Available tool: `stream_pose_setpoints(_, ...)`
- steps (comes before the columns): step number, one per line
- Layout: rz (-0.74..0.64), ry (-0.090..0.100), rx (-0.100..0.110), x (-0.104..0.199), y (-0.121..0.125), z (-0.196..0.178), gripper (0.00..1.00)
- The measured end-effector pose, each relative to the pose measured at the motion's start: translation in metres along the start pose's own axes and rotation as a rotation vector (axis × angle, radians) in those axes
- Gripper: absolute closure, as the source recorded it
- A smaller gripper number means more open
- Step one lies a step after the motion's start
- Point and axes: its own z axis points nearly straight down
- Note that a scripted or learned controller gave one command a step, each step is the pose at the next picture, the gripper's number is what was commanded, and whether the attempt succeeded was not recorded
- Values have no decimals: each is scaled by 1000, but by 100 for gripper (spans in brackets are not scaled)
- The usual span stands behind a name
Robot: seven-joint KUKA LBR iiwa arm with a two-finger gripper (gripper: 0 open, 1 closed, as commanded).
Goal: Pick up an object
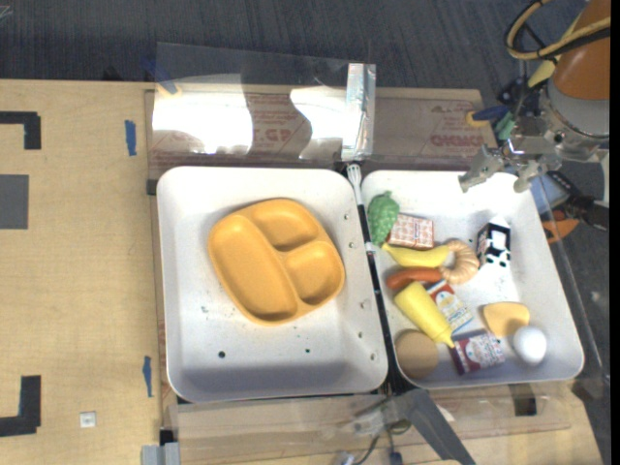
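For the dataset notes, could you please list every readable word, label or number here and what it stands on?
None can be read with confidence.
Cardboard sheet: reddish printing, upside down and blurred.
Small printed box: print too small.
Red packet: label blurred.
Black-and-white carton: pattern, no legible text.

Looking like smooth, matt white plastic: both bins (184, 260), with the yellow tray (276, 258) showing a soft plastic sheen. Appearing as pale, matt wood: the bench (73, 260), with clear glossy film (257, 114) glaring behind the bins. Gleaming as bare metal: the gripper (504, 168), below the arm's glossy orange band (586, 66); shining like plastic, the banana (421, 256) and egg (530, 344).
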Motion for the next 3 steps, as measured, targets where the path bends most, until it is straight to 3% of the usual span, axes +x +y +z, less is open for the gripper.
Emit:
stream_pose_setpoints(1,115,-8,-35,-14,-38,129,0)
stream_pose_setpoints(2,115,-8,-35,-14,-38,129,0)
stream_pose_setpoints(3,231,-14,-61,4,-65,139,0)
